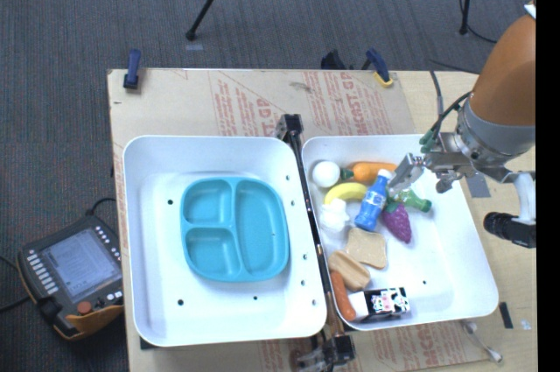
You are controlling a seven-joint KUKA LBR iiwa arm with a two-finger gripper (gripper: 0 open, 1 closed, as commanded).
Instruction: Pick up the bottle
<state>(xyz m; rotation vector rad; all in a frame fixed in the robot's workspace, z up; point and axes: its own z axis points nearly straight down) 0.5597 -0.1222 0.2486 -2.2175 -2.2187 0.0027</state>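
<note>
The bottle (pixel 373 200), blue with a white cap, lies tilted in the right bin (pixel 455 270), in that bin's left half toward the far edge, among a crowd of toy foods. Its cap points toward the far right, and its base rests by the slice of bread (pixel 367 249). A banana (pixel 345 193) touches its left side, with a white egg (pixel 325 173) and a carrot (pixel 374 170) just beyond toward the far edge. A purple bunch of grapes (pixel 398 223) sits just to its right.

The end effector (pixel 404 175) hangs over the bin just right of the bottle's cap, its fingers (pixel 405 171) set narrow and gripping nothing that can be seen; the bottle is not between them.

Near the right bin's near edge lie a sausage (pixel 343 293) and a small black-and-white carton (pixel 383 303). The left bin (pixel 149 186) holds a teal divided plate (pixel 234 228) at its middle.
</note>
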